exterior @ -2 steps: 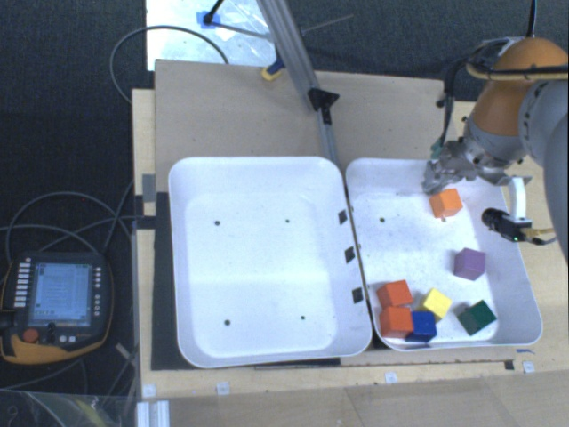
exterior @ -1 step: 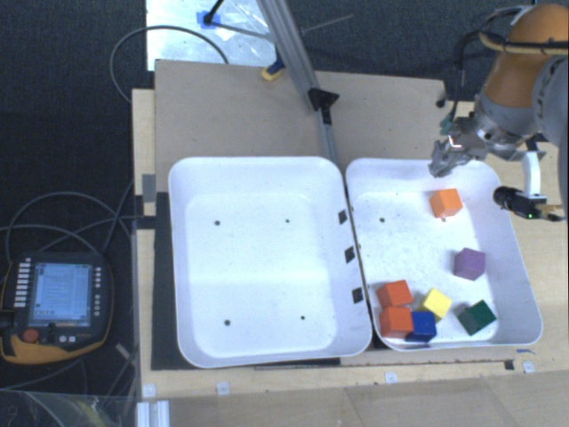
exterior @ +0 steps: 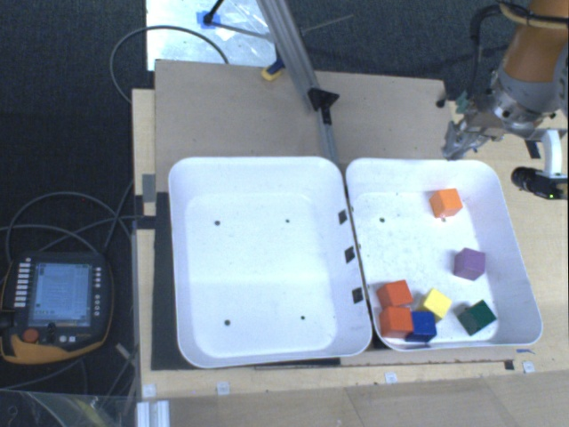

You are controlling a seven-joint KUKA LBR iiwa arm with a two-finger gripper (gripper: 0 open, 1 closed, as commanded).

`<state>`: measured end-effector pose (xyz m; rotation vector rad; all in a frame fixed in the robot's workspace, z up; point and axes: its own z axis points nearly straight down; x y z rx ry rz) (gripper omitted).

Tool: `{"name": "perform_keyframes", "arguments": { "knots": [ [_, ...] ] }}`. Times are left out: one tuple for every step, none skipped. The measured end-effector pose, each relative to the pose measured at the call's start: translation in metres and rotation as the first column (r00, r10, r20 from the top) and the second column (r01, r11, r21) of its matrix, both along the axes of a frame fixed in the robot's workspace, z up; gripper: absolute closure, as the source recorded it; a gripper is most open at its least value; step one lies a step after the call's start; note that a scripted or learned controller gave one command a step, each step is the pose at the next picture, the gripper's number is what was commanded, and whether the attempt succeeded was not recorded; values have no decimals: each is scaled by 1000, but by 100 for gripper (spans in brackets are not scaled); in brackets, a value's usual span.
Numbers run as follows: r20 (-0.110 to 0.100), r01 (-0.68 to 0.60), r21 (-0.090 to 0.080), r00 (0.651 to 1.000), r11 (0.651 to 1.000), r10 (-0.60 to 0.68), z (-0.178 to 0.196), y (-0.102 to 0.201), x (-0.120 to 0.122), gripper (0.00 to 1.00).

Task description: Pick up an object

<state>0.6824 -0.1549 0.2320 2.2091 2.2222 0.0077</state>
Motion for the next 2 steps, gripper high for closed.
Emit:
{"name": "perform_keyframes", "arguments": {
  "knots": [
    [-6, -3, 3, 1000, 1000, 3, 5, 44, -7, 100],
    [-8, -4, 4, 1000, 1000, 4, -2, 96, -15, 100]
  ]
}}
